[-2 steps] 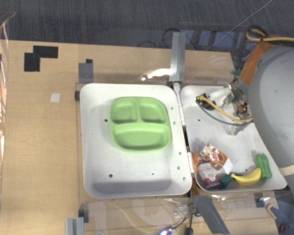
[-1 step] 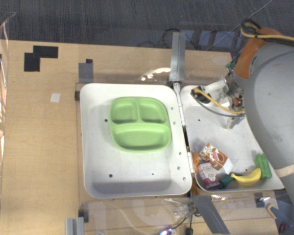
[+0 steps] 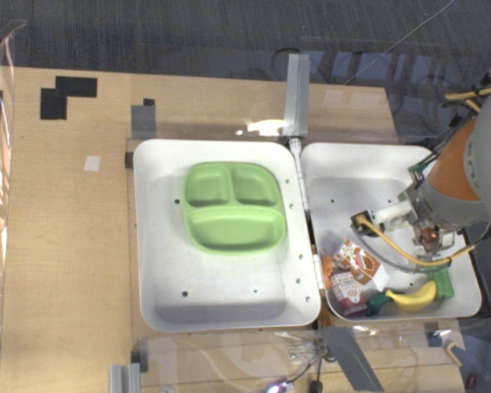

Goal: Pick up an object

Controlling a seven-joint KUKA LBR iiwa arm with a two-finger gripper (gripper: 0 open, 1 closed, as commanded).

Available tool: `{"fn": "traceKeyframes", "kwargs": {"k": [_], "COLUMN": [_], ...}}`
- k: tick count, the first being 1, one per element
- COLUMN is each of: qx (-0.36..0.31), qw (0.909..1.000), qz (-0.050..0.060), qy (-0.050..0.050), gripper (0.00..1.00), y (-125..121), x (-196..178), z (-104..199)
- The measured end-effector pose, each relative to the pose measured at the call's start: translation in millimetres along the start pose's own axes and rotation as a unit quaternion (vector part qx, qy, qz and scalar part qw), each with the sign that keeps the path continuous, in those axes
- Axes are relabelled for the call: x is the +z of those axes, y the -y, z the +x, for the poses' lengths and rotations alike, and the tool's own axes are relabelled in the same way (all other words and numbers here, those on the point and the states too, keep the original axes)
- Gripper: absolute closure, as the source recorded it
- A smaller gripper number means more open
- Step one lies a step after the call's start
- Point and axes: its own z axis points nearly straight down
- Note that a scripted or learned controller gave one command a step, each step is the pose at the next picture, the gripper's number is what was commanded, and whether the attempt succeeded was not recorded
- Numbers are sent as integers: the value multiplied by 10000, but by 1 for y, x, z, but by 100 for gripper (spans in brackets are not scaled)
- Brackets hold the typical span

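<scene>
Loose objects lie in the front part of the right bin. Among them are a yellow banana, an orange and white snack packet, a red and white packet and a small green block. My gripper hangs over the bin's right side, just above and behind the banana and the green block. A yellow cable loops from it towards the packets. I see nothing held in it.
A green divided plate rests in the left bin. A metal post stands behind the divide between the bins. The grey arm with its orange band covers the right bin's far right corner.
</scene>
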Motion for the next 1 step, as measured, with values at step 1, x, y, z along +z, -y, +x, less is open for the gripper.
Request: {"fn": "traceKeyframes", "kwargs": {"k": [1], "qx": [-26], "qw": [10000], "qz": [27], "qy": [49], "gripper": [0], "y": [-49], "x": [-30], "z": [41]}}
